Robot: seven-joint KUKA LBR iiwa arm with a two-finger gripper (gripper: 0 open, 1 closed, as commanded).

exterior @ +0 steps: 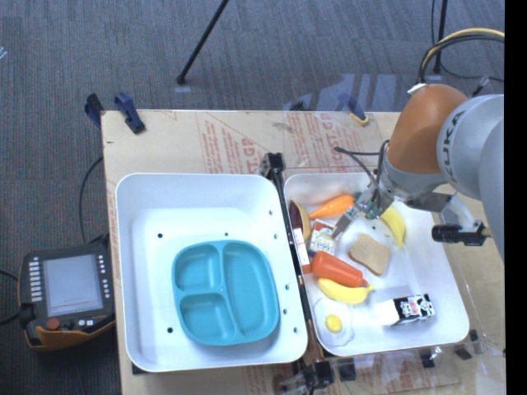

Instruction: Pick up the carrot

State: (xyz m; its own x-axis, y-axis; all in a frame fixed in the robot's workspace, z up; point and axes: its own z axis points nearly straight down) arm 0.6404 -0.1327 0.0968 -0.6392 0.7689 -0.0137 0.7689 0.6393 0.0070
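Note:
The carrot (330, 206), an orange tapered piece, lies slanted near the back left of the right bin (449, 282). My gripper (349, 218) reaches down from the right, its tip just right of and below the carrot's thick end, very close to it. Nothing visibly hangs from the gripper. The grey arm with its orange band (426, 130) stands over the bin's back right corner.
The right bin also holds a red-orange tapered toy (337, 268), two yellow bananas (346, 291) (396, 225), a bread slice (370, 255), a fried egg (333, 323), a milk carton (409, 309) and a small packet (321, 242). A teal divided plate (225, 290) lies in the left bin (148, 212).

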